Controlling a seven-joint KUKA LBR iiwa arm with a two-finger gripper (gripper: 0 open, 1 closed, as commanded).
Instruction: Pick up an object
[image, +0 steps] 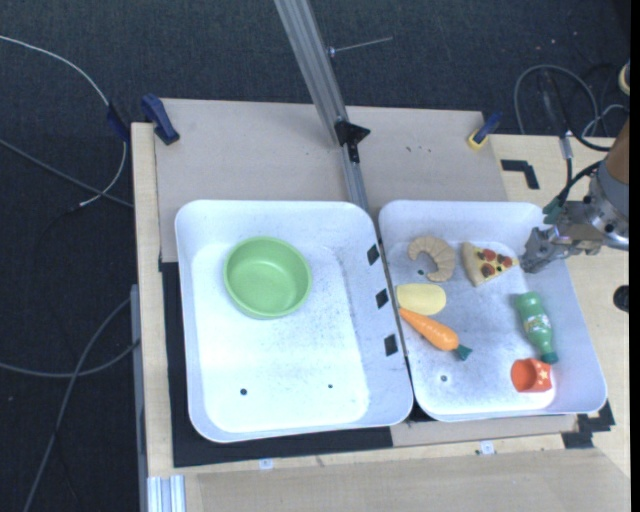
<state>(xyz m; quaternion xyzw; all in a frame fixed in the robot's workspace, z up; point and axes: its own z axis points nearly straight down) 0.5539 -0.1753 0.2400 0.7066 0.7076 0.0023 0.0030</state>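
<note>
The arm is reaching in over the right edge of the right bin (590, 385), its claw (541, 250) hanging low near that bin's far right corner, just beside the pizza slice (486, 264). Whether the claw is wide or narrow cannot be told.

The pizza slice is lying flat, a tan wedge with red topping, near the bin's far edge, beside a curved croissant (432, 255). Nearer the bin's left edge are sitting a yellow lemon (421, 298) and an orange carrot (431, 329). A green bottle (535, 324) and a red cup (531, 375) are lying toward the near right corner. The left bin (200, 400) is carrying a green bowl (266, 277).
</note>
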